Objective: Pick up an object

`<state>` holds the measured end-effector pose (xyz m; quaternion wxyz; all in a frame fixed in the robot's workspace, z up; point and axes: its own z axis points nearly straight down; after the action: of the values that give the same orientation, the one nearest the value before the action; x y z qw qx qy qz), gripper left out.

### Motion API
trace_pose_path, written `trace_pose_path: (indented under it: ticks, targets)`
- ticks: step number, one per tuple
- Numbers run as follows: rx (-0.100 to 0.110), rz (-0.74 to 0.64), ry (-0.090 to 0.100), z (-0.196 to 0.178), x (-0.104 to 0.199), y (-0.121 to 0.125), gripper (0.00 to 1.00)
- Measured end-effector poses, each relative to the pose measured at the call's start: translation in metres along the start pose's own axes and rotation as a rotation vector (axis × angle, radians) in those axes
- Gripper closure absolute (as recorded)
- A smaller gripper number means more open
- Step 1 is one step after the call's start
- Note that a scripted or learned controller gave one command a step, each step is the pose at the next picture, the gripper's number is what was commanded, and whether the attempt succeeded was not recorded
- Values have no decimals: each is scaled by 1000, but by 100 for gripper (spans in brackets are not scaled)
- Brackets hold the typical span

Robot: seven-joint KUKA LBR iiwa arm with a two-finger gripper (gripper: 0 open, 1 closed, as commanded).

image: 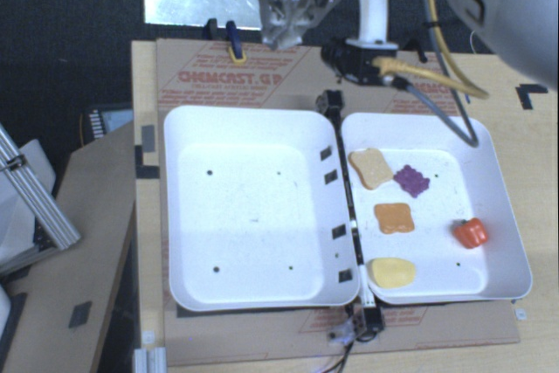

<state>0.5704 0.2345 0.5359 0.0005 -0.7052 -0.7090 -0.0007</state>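
Note:
The right bin (498,188) holds several small items: a tan bread slice (371,168), a purple grape bunch (411,181), an orange cracker-like square (394,217), a yellow oval piece (392,272) and a red-orange pepper (471,232). My gripper (288,24) hangs high above the bench at the top of the view, behind the far edge of the left bin (188,188). It is well away from the items, and nothing shows between its fingers.
The two bins meet at a black-clipped seam (341,196) in the middle. Yellow and grey cables (437,83) run from a black fitting toward the right bin's far edge. An aluminium rail (35,196) stands at the left.

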Motion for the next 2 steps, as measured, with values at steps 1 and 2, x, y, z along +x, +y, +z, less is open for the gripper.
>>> trace_pose_path:
  ticks: [1, 2]
  targets:
    - [0, 7, -1, 1, -53, -56, 100]
    - [-2, -2, 1, 1, 2, -61, 100]
